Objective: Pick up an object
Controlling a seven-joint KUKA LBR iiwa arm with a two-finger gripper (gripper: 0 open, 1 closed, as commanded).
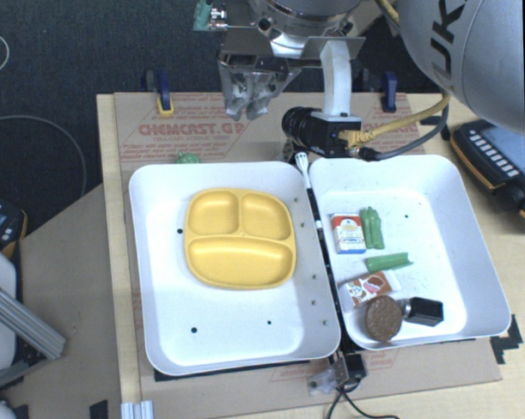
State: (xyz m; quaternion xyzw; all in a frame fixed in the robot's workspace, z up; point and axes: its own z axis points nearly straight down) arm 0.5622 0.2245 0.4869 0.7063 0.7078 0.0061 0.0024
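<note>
Bins sit side by side on the bench. A yellow plastic divided plate lies in the middle of the left white bin. The right white bin holds a small red-and-white carton, two green pieces, a brown round disc and a small black block, clustered toward its left wall and near corner. The metal two-finger gripper hangs above the bench beyond the left bin's far edge, holding nothing; its opening cannot be judged. A good pick likely means choosing something isolated, centring over it, then descending straight.
</note>
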